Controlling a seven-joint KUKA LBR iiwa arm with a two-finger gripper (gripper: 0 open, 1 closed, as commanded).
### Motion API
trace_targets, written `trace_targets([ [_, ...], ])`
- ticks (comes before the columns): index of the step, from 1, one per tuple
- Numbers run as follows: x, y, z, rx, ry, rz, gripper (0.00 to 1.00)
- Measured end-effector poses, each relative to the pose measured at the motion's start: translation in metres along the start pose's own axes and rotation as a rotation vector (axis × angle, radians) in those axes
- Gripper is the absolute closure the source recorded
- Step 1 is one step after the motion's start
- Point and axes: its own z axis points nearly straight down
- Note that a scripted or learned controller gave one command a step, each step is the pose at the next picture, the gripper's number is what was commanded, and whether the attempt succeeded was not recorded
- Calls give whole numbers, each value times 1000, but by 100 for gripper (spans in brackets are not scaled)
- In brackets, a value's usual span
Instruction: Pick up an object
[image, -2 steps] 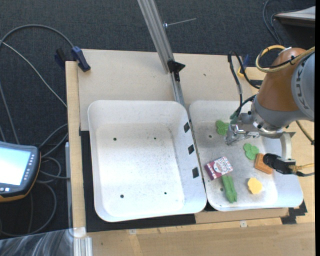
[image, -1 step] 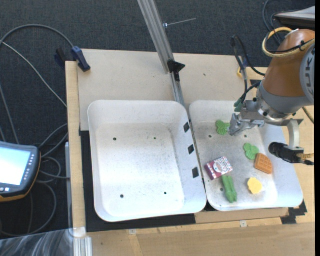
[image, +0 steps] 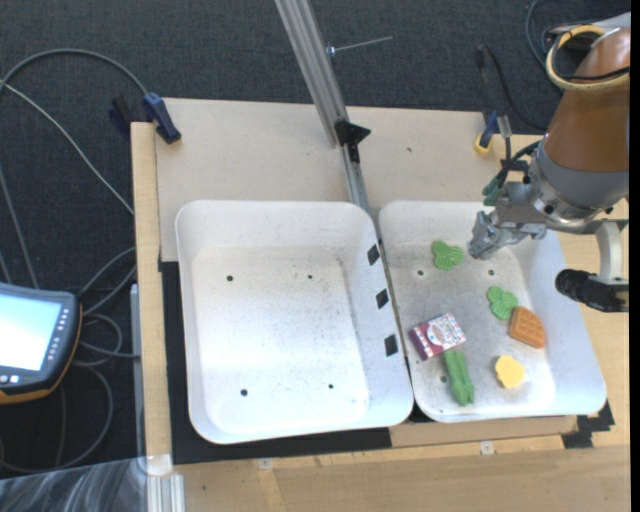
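The gripper (image: 484, 243) hangs over the right bin (image: 560, 395), just beside a green piece (image: 447, 255). Nearer the front lie a pink box (image: 437, 335), a waffle (image: 527, 327) and a yellow piece (image: 510, 372).

A pale wooden table (image: 260, 140) stands on dark carpet (image: 80, 30). Black cables (image: 60, 70) loop across the carpet at upper left. A lit screen (image: 25, 335) sits at the left edge.

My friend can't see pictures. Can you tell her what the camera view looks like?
A grey and orange robot arm reaches in from the right, its gripper low over the right bin, beside a green toy. That bin also holds another green piece, an orange waffle, a yellow piece, a pink box and a green stick.
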Motion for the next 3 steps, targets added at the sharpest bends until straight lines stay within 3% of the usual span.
trace_targets([
  [2,105,39,-7,4,2,-5,100],
  [3,161,55,10,6,2,-5,100],
])
